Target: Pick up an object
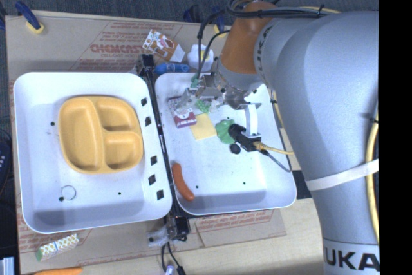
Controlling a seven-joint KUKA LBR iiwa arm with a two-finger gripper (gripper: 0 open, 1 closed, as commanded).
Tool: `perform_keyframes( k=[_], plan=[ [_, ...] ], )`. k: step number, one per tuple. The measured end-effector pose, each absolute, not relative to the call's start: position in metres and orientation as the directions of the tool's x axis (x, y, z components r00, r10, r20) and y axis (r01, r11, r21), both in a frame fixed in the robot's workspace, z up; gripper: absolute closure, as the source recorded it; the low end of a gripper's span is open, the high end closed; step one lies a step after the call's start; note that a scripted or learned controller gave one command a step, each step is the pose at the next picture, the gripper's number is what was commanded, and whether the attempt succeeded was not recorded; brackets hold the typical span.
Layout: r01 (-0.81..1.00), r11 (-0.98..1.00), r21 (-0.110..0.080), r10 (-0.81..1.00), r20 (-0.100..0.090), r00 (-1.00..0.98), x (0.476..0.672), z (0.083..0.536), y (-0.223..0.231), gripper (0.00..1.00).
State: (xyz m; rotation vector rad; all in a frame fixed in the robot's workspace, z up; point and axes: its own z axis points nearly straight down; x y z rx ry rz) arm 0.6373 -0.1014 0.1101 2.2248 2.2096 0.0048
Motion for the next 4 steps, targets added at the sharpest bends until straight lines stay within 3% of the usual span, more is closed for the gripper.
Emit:
perform_keyframes(
  k=[1, 2, 3, 4],
  plan=[
    [0.995, -0.098, 0.001, 0.995, 0.0, 0.098, 0.635, 0.096, -0.097, 0.0],
    [0.996, -0.095, 0.002, 0.996, 0.003, 0.095, 0.636, 0.107, -0.096, 1.0],
    [0.996, -0.095, 0.001, 0.996, 0.003, 0.095, 0.636, 0.107, -0.096, 0.0],
    [0.996, -0.092, -0.001, 0.996, 0.004, 0.092, 0.636, 0.117, -0.096, 1.0]
  ],
)
